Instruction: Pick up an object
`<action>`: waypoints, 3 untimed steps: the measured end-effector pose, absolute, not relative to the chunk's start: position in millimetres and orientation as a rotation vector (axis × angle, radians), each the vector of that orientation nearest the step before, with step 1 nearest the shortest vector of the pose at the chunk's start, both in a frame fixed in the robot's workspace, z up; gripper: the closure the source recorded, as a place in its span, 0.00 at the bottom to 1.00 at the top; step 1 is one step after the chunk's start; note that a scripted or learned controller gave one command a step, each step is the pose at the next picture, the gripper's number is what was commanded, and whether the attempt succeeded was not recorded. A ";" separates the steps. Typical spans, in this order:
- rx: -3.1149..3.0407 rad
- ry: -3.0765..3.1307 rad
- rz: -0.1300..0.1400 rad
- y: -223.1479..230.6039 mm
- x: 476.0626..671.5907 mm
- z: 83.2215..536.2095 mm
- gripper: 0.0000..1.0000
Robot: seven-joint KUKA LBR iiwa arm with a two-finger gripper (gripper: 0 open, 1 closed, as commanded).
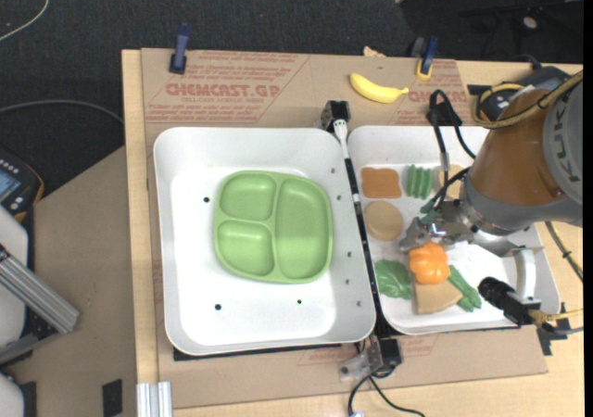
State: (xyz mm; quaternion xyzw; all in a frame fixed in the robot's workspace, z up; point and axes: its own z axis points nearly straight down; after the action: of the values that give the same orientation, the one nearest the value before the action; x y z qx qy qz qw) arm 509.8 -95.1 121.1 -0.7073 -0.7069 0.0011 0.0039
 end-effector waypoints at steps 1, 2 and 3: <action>-2.214 -2.229 -0.006 -16.8 478.3 187.9 1.00; -2.219 -2.232 -0.013 17.0 480.5 280.6 1.00; -2.223 -2.227 -0.007 16.7 482.0 328.7 1.00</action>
State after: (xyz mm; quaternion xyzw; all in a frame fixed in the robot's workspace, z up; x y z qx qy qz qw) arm 482.0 16.7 328.7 -0.7065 -0.7077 -0.0024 -0.0022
